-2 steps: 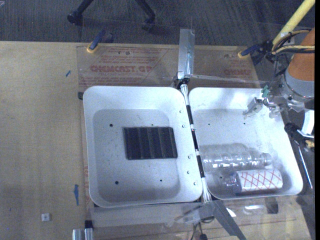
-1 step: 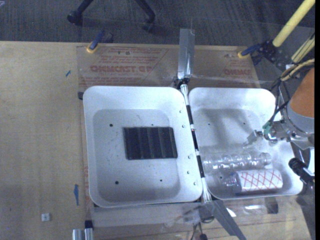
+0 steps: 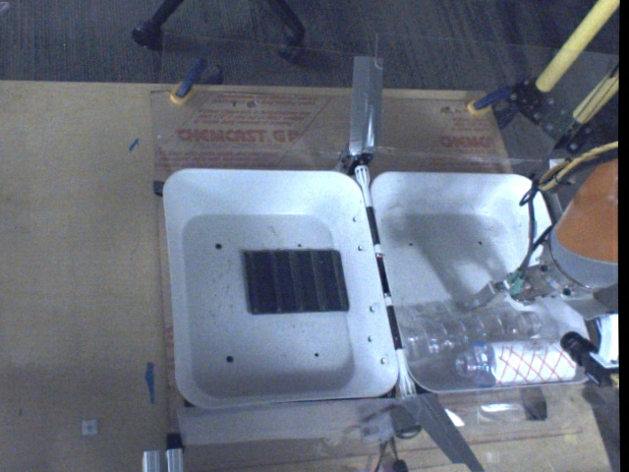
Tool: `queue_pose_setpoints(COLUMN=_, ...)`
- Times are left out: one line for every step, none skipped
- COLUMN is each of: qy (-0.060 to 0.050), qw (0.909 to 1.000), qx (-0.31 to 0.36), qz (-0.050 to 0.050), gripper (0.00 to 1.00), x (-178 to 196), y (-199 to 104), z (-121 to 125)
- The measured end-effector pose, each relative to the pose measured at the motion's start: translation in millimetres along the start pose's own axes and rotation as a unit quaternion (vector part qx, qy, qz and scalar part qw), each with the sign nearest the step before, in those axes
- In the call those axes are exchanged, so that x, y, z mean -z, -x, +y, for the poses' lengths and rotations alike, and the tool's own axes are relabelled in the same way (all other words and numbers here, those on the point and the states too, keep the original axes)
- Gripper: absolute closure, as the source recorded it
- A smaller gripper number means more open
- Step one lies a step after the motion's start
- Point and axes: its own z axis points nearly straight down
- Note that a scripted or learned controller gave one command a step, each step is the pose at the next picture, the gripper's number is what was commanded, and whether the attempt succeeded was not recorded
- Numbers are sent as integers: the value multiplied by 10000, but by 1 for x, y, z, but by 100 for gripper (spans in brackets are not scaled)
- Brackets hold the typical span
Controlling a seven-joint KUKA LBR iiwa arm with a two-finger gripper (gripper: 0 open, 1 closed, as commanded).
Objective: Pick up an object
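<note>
A clear plastic bottle [image 3: 482, 347] with a red-and-white label lies on its side along the near edge of the right bin [image 3: 442, 205]. Just above it, at the bin's right side, is the claw [image 3: 521, 288]; I cannot tell how it stands. The left bin [image 3: 197, 214] holds a dark ribbed block [image 3: 295, 280]. Both sit on the table [image 3: 69, 264].

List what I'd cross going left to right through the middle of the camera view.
Bare bench top → left bin → dark ribbed mat → strip between the bins → right bin → clear plastic bottle → arm with the orange band.
</note>
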Motion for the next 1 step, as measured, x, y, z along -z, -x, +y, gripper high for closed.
queue_pose_setpoints(qy=-2, qw=9993, qx=361, qz=1, gripper=0, x=1, y=-51, z=5)
